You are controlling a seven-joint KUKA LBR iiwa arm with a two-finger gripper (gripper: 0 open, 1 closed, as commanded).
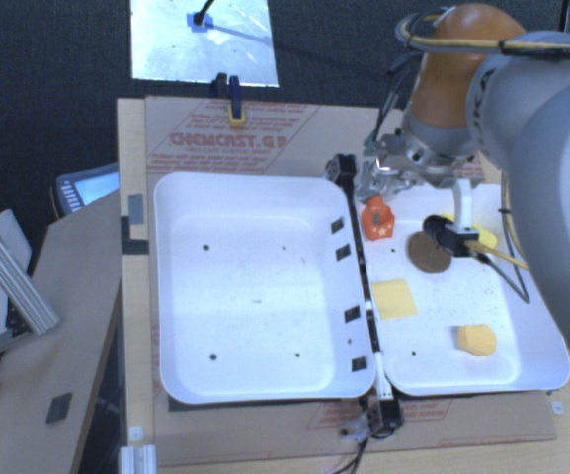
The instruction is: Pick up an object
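Red block lettering on cardboard sheet behind bins; I read it as "CHEMCAST GP", last letters unsure. Smaller red line beneath it too blurred for me to make out. More red print on same cardboard at front edge, partly covered by bins, illegible. No other readable text from my feed.

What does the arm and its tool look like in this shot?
The arm is bulky, rounded and light grey, with a glossy orange band above the wrist. Thin cables loop around the band. The tool is a small metallic-and-black assembly, too cluttered to make out finer detail.
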